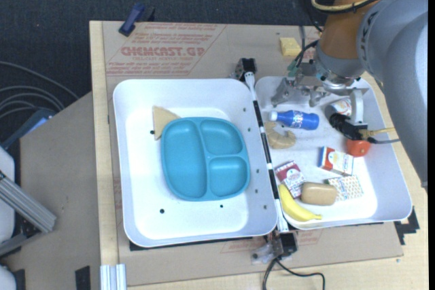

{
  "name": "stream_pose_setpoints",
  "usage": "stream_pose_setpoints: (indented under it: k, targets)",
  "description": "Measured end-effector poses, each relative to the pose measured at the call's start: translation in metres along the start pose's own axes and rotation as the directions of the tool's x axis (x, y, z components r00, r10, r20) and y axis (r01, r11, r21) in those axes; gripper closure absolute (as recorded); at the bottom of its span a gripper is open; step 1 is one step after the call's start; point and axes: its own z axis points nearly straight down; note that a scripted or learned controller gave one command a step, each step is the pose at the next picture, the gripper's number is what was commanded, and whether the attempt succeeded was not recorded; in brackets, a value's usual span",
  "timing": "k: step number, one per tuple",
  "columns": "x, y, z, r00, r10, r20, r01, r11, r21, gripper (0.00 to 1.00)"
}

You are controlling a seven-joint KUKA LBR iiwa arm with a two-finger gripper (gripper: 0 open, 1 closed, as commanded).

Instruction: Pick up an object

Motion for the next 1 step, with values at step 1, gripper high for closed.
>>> stream_pose_setpoints:
  k: [1]
  targets:
    - [-0.0102,-0.0014,0.0209,1.0,0.003,-0.001,-0.003,1.0,0.004,0.0]
